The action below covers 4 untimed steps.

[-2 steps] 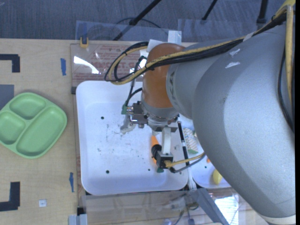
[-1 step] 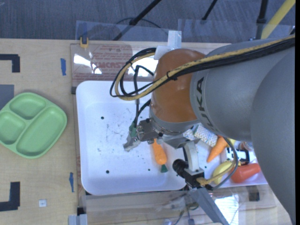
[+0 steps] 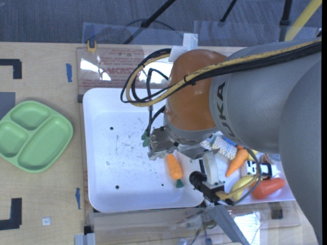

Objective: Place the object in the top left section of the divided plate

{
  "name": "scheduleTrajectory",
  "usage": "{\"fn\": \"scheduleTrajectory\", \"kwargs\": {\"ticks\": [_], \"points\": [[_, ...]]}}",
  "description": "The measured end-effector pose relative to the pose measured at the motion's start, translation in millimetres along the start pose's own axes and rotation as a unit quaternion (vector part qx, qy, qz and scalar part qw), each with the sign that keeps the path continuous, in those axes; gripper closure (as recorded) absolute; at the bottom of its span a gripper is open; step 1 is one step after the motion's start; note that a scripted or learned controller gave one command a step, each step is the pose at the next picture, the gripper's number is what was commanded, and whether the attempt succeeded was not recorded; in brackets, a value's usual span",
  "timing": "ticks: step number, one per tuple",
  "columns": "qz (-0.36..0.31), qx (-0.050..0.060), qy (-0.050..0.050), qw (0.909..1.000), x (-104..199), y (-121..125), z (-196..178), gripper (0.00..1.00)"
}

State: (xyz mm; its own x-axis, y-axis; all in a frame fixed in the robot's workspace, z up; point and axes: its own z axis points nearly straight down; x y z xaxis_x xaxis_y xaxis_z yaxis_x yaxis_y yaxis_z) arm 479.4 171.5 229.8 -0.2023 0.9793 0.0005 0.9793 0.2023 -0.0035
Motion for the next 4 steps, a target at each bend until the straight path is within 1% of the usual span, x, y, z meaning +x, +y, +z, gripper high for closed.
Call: {"fn": "scheduleTrajectory", "kwargs": {"ticks": [1, 2, 3, 4], "points": [[-0.043, -0.002, 0.0, 0.9991, 42, 20, -5, 1.0], [-0.02, -0.002, 0.0, 0.9998, 22, 95, -35, 1.0], [-0.009, -0.001, 0.0, 1.0, 20, 97, 108, 1.0], [0.037, -0.002, 0.0, 0.9993, 31, 67, 0, 1.0]]}}
